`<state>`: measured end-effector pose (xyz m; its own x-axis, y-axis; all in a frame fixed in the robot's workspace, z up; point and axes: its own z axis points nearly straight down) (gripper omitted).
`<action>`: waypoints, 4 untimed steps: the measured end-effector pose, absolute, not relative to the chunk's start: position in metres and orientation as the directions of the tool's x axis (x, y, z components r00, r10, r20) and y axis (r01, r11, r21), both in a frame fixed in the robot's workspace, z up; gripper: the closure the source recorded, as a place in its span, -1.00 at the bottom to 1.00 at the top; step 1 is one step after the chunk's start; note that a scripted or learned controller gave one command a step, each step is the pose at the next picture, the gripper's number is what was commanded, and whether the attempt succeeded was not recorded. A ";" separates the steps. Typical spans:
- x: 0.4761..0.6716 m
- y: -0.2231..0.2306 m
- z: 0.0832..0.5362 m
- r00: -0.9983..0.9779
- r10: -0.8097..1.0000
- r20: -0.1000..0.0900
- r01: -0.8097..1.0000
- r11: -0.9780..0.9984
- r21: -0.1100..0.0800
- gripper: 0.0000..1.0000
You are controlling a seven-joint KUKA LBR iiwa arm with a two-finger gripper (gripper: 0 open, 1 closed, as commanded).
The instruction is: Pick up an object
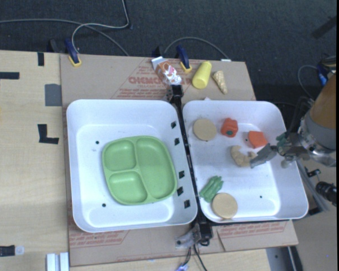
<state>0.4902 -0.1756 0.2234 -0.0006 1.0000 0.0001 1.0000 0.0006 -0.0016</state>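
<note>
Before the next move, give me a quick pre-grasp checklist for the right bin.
1. Gripper over the right bin: ok, it sits at the bin's right side.
2. Target near the gripper: ok, the tan lumpy piece lies just left of its tip, the orange block just above.
3. Object held: not ok, nothing seen between the fingers.
4. Finger opening: cannot tell, too blurred.
5. Neighbour spacing: not ok, tan piece and orange block lie close together.
6. Other objects clear of the path: ok, green beans and round cookie lie lower down.
</note>
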 end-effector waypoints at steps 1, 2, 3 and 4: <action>0.544 -0.224 0.169 0.000 1.000 0.000 1.000 0.000 -0.003 -1.00; 0.582 -0.160 0.087 -0.003 1.000 -0.001 1.000 0.003 0.006 -1.00; 0.645 -0.121 0.098 -0.002 1.000 0.000 1.000 0.002 0.000 -1.00; 0.668 -0.121 0.085 -0.003 1.000 -0.001 1.000 0.003 -0.001 -1.00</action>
